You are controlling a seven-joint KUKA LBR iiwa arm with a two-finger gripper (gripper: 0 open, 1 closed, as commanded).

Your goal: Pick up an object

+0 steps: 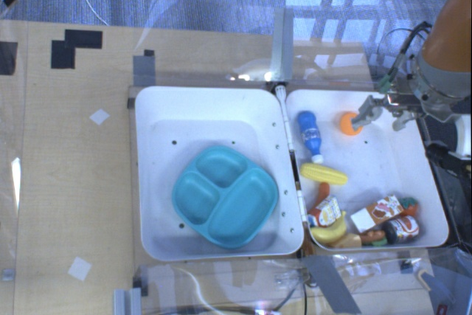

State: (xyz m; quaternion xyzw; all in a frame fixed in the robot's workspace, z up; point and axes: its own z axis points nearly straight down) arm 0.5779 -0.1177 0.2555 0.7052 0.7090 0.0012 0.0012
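Nearest, packets (383, 217) crowd the right bin's (431, 181) near corner, a tangle inviting a slipped or double grab. Farther, the blue bottle (309, 135) lies flat, long axis near-to-far, cap nearward (likely to roll). Farthest, the gripper (385, 108), fingers apart and holding nothing, hovers beside an orange ball (348, 122).

plate (225, 195) in left bin (158, 166).

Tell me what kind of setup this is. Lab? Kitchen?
Most likely a robot lab test bench: two white bins on a wooden bench with taped markers, toy food like a banana, and a gripper reaching in.
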